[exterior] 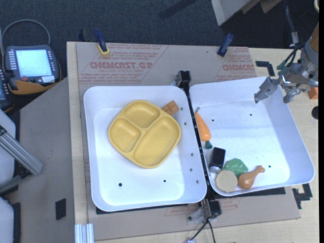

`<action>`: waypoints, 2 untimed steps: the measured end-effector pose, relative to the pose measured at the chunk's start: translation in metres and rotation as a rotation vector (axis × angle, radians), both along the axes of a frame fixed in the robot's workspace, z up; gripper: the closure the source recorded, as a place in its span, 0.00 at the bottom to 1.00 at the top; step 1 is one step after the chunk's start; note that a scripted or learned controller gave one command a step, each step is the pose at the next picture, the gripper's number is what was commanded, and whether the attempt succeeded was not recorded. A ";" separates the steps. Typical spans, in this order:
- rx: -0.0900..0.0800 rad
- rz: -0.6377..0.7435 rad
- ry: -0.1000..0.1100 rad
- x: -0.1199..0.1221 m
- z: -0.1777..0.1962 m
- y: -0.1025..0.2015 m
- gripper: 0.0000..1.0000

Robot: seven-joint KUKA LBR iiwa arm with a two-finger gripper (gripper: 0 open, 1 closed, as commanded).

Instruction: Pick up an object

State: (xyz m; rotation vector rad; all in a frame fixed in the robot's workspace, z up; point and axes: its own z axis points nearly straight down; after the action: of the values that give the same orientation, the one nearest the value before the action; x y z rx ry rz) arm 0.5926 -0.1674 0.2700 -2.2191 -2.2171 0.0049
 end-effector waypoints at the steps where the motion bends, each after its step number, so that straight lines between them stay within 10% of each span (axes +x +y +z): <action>1: -0.001 0.001 -0.005 0.001 0.002 0.000 0.00; 2: -0.001 0.000 -0.003 0.005 -0.057 -0.003 0.00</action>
State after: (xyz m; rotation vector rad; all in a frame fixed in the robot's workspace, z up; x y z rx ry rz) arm 0.5973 -0.1704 0.2132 -2.2209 -2.2192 0.0018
